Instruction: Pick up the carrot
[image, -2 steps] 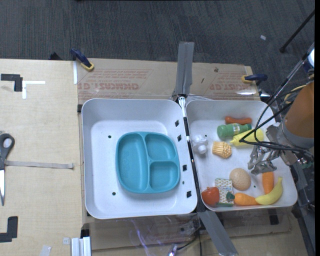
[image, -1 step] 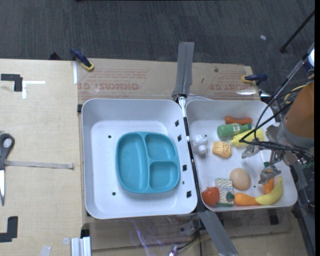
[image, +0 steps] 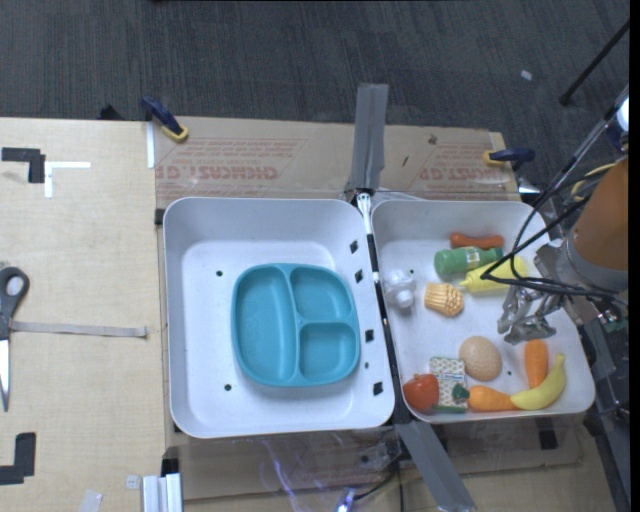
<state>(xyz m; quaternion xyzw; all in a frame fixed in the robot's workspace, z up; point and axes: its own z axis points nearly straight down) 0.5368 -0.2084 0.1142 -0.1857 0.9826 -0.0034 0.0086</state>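
gripper (image: 524, 322) is seen low over the right bin (image: 410, 228), its metal fingers pointing down and left; whether they are apart or together cannot be told. arm (image: 606, 222) is reached in from the right edge. carrot (image: 536, 361) is lying just below and right of the gripper, close to it, beside the banana (image: 541, 389) and near the egg (image: 480, 357). a teal plate (image: 297, 325) is held in the left bin (image: 180, 330). scissors (image: 8, 310) are laid on the wooden bench (image: 75, 400); dark carpet is seen beyond.
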